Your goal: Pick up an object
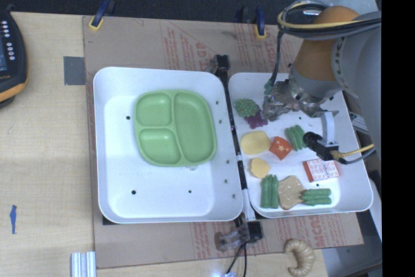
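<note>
The tool (pixel 275 106) hangs low inside the right bin (pixel 360 201), just beside the purple grape bunch (pixel 257 119) and the green broccoli piece (pixel 246 106); whether its tips are apart or together cannot be told from here. This looks like the reach-and-descend step, with nothing lifted yet. The likely target is the grape bunch, immediately toward the left bin (pixel 107 201) from the tool. It is compact, with no clear long axis. Next would be closing squarely around it, then rising.
</note>
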